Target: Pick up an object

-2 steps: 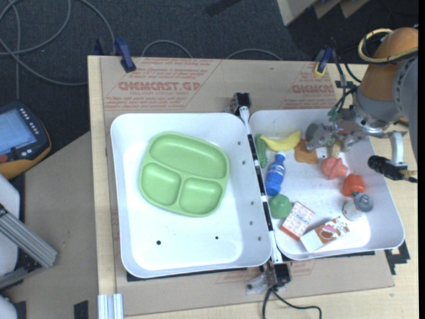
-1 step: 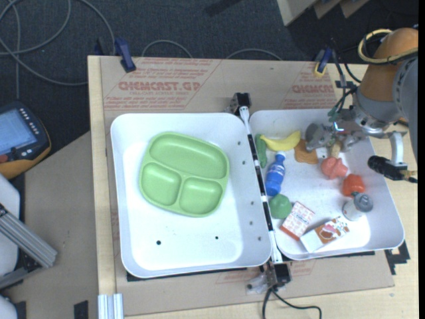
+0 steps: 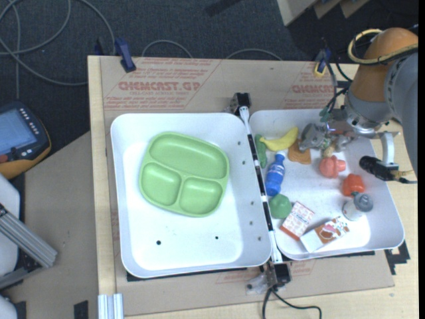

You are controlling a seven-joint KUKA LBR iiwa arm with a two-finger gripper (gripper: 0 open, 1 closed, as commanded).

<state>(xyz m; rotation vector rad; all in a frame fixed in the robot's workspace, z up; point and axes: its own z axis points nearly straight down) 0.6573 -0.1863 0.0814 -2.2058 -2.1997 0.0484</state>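
An orange toy (image 3: 300,155) lies in the right bin (image 3: 385,228), near a yellow banana (image 3: 280,140) and a blue bottle (image 3: 275,173). The jaws (image 3: 311,137) hang just above the orange toy; I cannot tell if they are apart or together. The left bin (image 3: 133,241) holds a green plate (image 3: 184,173).

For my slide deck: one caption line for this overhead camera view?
KUKA arm's gripper low in the right bin among small toys by a yellow banana; left bin holds a green divided plate.
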